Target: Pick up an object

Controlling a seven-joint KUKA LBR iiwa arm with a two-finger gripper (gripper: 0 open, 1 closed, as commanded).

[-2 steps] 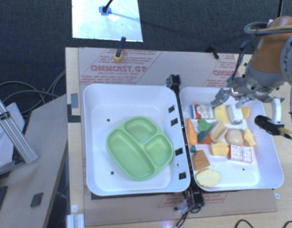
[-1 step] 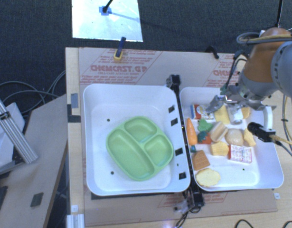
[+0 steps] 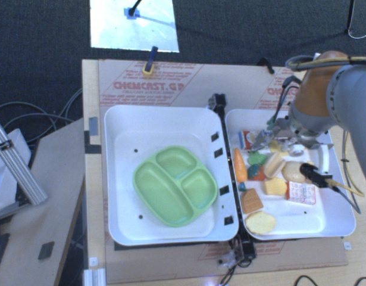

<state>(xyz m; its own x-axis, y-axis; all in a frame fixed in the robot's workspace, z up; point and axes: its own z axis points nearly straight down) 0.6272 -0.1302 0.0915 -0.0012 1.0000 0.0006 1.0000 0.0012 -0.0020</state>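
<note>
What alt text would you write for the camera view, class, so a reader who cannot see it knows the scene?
A grey robot arm reaches from the right over the right white bin, which holds a jumble of toy food including an orange carrot, a cracker and a yellow round piece. The left white bin holds a green divided tray.

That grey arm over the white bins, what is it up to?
The grey arm reaches in over the right bin, which holds a pile of toy food, among it a carrot and a cracker. Its gripper hangs low above that pile. The left bin holds a green divided plate.
</note>
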